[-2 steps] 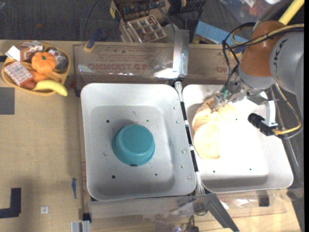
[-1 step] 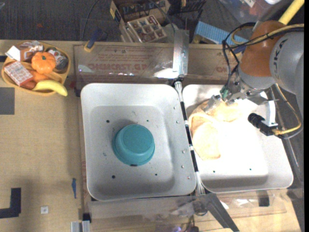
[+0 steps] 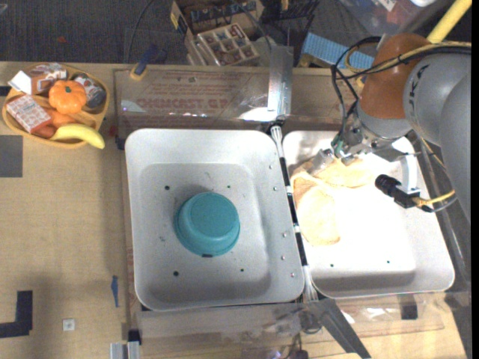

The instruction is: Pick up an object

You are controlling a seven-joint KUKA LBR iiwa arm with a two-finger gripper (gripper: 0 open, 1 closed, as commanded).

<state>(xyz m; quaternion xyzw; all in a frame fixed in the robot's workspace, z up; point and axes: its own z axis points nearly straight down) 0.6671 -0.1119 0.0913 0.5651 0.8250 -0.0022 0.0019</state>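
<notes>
The bench (image 3: 60, 238) is pale wood, scuffed, with a few dark tape marks near its left edge. Two shallow white bins sit side by side on it, rims touching. In the left bin (image 3: 150, 155) a teal bowl (image 3: 209, 224) lies upside down near the middle, alone on the white floor. The right bin (image 3: 389, 268) holds some pale, tan, flattish pieces (image 3: 320, 214) bunched against its left wall and upper part; I cannot tell what they are.

The arm (image 3: 438, 88) comes in from the right, grey with its orange band (image 3: 397, 69), bent down over the far corner of the right bin. The gripper (image 3: 340, 149) sits low just above the upper tan pieces, but how its tips stand I cannot tell from here, nor whether anything is caught.

At the bench's far left corner a yellow dish (image 3: 22, 122) carries toy food: a small orange pumpkin (image 3: 68, 96), a banana (image 3: 78, 134) and some little boxes. Behind the bins lies a clear plastic panel (image 3: 194, 99). Beyond that the dark floor is cluttered with a wooden crate (image 3: 221, 32), cables and a blue pad (image 3: 329, 51).
</notes>
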